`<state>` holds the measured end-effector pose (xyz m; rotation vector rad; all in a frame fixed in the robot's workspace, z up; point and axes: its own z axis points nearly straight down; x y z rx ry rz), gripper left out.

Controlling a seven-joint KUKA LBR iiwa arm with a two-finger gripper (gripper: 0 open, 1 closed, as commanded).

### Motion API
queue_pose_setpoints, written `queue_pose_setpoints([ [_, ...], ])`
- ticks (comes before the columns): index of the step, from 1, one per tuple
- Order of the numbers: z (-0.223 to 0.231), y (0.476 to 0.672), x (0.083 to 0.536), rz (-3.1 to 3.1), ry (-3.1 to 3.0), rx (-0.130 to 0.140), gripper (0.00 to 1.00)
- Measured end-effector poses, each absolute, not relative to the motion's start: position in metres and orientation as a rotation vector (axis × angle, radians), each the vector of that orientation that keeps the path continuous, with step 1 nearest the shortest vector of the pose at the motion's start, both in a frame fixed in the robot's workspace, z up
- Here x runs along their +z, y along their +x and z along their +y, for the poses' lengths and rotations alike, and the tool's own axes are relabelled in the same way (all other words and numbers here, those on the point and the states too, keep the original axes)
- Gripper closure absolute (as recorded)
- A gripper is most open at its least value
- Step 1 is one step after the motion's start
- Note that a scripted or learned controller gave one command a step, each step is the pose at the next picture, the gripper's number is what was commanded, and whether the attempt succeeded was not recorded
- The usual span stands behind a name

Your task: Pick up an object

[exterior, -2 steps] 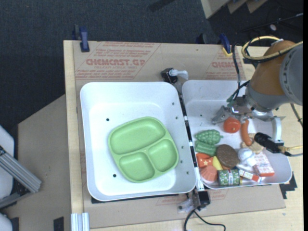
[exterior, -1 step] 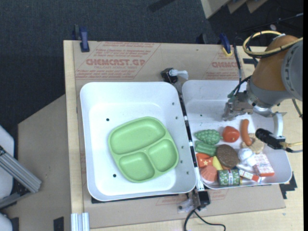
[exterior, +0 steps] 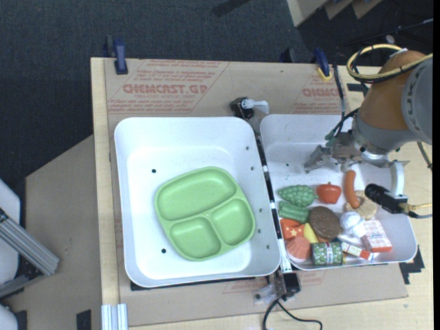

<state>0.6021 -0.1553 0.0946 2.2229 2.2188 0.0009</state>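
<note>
- The arm (exterior: 399, 102) reached in from the right of the camera view and stood over the upper part of the right bin (exterior: 289, 133).
- The end effector (exterior: 328, 155) sat low over bare bin floor, above and clear of the pile of toy food; whether it was spread or pressed together could not be told, and nothing showed gripped in it.
- The candidate objects lay crowded in the lower half of the right bin: a knobbly green vegetable (exterior: 297, 195), a red tomato (exterior: 329, 193), an orange sausage (exterior: 352, 188), a brown patty (exterior: 324, 222), a green can (exterior: 326, 254) and a small red-and-white carton (exterior: 377, 239).
- The left bin (exterior: 137, 150) carried a green divided plate (exterior: 203, 212), well apart from the end effector.
- Judged step: approach, with no grasp yet made and the task at an early stage.
- Judged requirement for the next move: travel toward the pile, then descend onto one item.
- The tomato and the green vegetable lay nearest and at the pile's upper edge, so either probably offered the cleanest access.
- Items deeper in the pile touched their neighbours, so a descent there risked pushing several pieces at once.
</note>
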Motion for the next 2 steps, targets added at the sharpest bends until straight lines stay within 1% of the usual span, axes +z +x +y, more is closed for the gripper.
queue_pose_setpoints([
  [1,-0.149,0.548,0.084,2.223,2.228,-0.003,0.00],
  [2,-0.150,0.552,0.097,2.216,2.219,0.004,1.00],
])
